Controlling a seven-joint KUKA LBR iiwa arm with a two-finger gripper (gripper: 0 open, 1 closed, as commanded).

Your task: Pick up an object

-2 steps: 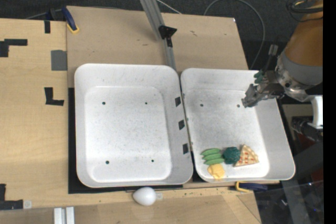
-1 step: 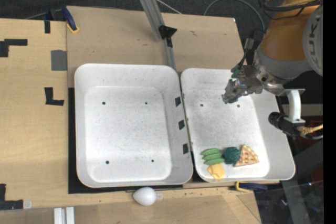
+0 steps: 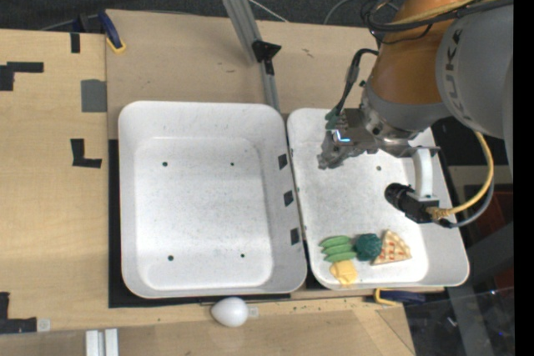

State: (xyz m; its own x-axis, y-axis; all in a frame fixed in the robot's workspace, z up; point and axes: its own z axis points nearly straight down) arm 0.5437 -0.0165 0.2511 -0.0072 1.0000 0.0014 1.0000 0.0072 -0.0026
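In the right bin (image 3: pixel 334 196) a cluster of small toy foods lies near the front edge: a green pea pod (image 3: pixel 337 246), a dark green broccoli piece (image 3: pixel 366 245), a yellow piece (image 3: pixel 344 271) and a pizza slice (image 3: pixel 391 249). My gripper (image 3: pixel 332 156) hangs over the rear part of the right bin, well behind the cluster. Nothing shows between its dark fingers.
The left bin (image 3: pixel 204 196) stands beside the right one. A white egg-shaped object (image 3: pixel 229 312) lies on the bench in front of the left bin. A grey metal pole (image 3: pixel 242 12) slants down to the gap between the bins. A black cable fitting (image 3: pixel 409 203) hangs over the right bin.
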